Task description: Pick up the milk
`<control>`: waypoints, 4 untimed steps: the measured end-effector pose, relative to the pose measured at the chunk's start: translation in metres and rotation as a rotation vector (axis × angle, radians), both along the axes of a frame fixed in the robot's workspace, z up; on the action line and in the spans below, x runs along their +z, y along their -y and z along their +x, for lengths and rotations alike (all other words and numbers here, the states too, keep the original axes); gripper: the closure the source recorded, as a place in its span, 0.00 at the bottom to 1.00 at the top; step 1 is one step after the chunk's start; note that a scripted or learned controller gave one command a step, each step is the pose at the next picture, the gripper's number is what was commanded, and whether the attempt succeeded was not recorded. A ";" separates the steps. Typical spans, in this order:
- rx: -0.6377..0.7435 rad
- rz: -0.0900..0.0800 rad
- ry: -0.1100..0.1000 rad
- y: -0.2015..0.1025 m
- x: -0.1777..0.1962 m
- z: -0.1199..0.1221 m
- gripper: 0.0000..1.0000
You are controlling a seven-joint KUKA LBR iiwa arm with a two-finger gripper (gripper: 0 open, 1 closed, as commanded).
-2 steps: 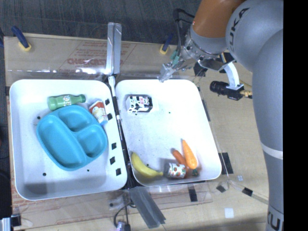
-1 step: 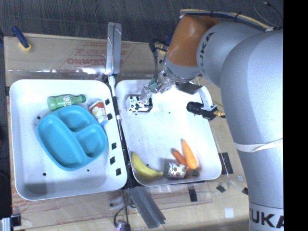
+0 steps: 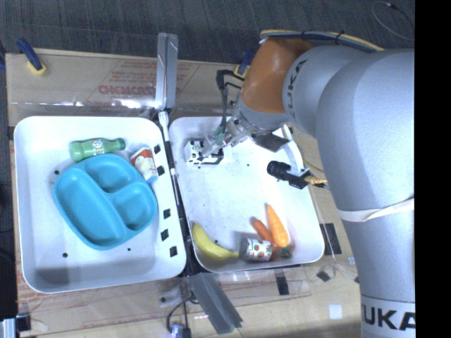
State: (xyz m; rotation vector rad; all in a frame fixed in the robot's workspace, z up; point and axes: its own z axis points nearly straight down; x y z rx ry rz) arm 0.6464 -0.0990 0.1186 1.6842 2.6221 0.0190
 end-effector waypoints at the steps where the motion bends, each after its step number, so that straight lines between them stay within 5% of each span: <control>1: 0.200 -0.001 -0.026 0.049 0.013 -0.023 0.00; 2: 0.156 -0.010 -0.002 0.021 -0.007 0.019 0.00; 4: 0.279 -0.016 0.009 0.007 -0.005 0.017 0.00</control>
